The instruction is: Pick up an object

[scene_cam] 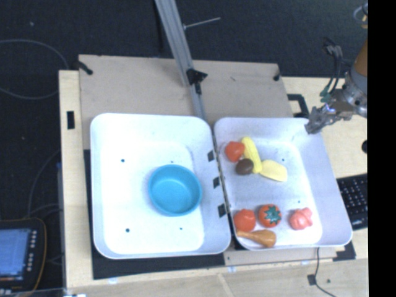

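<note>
The right bin (322,184) holds several toy foods. A yellow banana (250,148) lies by a red-orange fruit (234,151), a brown piece (245,166) and a yellow wedge (274,171) near its far side. Along the near side sit a red piece (245,219), a tomato (269,215), a pink piece (300,218) and a tan drumstick (258,237). My gripper (315,122) hangs at the right bin's far right corner, away from all of them, with nothing seen in it.
A blue bowl (174,190) sits in the left bin (111,166). A grey metal pole (176,39) slants up from between the bins. A keyboard (354,200) lies right of the right bin, and a screen (15,252) at lower left.
</note>
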`<state>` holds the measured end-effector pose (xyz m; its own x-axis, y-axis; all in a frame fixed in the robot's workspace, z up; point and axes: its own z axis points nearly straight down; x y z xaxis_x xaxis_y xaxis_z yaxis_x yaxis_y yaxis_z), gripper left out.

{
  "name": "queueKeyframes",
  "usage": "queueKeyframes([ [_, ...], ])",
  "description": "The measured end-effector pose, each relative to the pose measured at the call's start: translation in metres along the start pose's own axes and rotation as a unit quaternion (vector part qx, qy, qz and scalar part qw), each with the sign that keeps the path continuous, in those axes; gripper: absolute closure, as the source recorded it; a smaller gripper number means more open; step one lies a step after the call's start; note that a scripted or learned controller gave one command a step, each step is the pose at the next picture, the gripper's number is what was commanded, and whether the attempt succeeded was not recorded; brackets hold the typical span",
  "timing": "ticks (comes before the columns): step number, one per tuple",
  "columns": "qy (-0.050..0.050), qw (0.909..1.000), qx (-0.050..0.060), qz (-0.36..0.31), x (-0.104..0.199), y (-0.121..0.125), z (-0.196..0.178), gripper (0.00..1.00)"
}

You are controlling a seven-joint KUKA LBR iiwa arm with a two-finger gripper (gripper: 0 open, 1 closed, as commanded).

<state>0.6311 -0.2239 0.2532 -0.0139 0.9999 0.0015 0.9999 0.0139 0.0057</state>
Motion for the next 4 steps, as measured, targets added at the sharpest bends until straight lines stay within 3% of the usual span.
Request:
queueKeyframes([
  [1, 0.000, 1.0000, 0.003, 0.003, 0.043, 0.006, 0.001, 1.00],
  [4, 0.001, 1.0000, 0.002, 0.002, 0.219, 0.024, 0.012, 1.00],
])
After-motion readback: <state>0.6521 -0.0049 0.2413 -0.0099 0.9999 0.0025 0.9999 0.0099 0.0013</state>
